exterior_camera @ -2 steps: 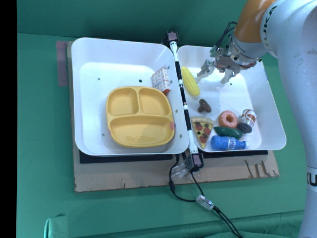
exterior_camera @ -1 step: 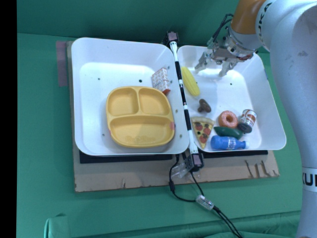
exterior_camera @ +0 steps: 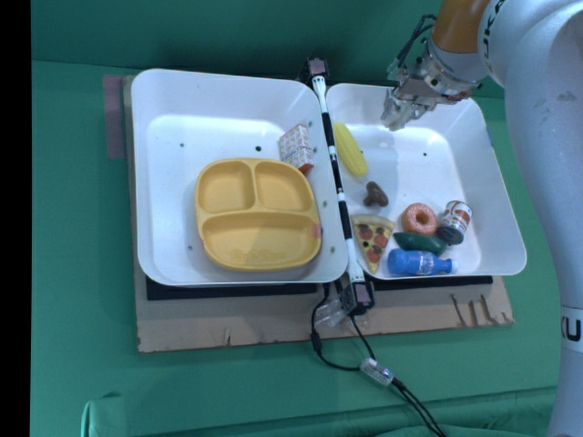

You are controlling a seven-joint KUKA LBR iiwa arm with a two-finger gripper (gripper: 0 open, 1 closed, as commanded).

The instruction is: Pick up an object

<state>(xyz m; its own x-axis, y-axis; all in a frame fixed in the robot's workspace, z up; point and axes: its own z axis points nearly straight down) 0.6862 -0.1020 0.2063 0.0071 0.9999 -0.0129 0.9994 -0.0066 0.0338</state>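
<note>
A: Hovering over the right bin [exterior_camera: 496,167], far corner — gripper [exterior_camera: 398,116] seen there, nothing held. Jaws?

B: Cannot be told. Objects are lying apart from it: corn [exterior_camera: 350,149] by the divider, donut [exterior_camera: 420,218], can [exterior_camera: 455,219], bottle [exterior_camera: 418,263], pizza slice [exterior_camera: 372,238] toward the near side. Yellow plate [exterior_camera: 258,214] is in the left bin [exterior_camera: 173,135].
</note>
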